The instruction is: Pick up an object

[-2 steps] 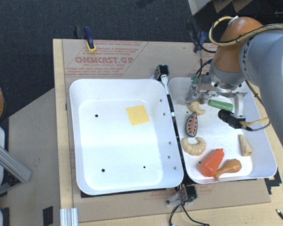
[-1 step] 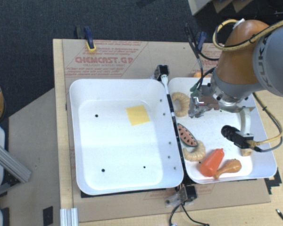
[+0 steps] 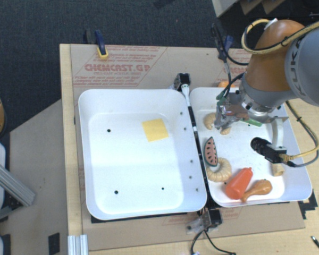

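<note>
Tan curled toy [image 3: 210,121] beside pincer [image 3: 221,122], flat yellow square [image 3: 155,130], glossy white bins [image 3: 90,158]

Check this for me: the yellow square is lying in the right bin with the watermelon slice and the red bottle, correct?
Not quite. The camera view shows the yellow square lying in the left bin, by itself. The watermelon slice and the red bottle are in the right bin, as you said.
</note>
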### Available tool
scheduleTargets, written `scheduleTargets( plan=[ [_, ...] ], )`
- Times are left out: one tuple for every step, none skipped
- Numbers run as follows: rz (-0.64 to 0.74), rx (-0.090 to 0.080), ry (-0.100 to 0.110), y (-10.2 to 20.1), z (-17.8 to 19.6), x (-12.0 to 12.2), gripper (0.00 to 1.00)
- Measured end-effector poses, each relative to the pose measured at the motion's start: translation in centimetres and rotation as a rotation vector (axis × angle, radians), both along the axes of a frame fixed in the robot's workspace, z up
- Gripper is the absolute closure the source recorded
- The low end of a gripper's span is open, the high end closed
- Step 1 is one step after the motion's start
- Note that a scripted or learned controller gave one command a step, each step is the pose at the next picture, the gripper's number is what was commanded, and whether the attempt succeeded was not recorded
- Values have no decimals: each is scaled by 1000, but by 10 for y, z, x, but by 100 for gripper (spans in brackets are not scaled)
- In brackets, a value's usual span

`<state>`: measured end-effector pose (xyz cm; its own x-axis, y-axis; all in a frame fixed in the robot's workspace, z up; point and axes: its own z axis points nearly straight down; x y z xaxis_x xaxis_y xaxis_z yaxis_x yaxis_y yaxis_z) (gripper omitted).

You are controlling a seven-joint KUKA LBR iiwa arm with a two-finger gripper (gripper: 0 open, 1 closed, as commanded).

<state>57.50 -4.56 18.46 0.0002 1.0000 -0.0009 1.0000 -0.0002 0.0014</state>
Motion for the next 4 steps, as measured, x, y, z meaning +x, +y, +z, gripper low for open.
scheduleTargets(
  plan=[
    [-1,0,-1,-12,9,-6,100],
    [-4,1,9,-49,-104,2,100],
    [7,0,-16,-7,8,81,100],
    [7,2,-19,56,200,82,100]
  ],
)
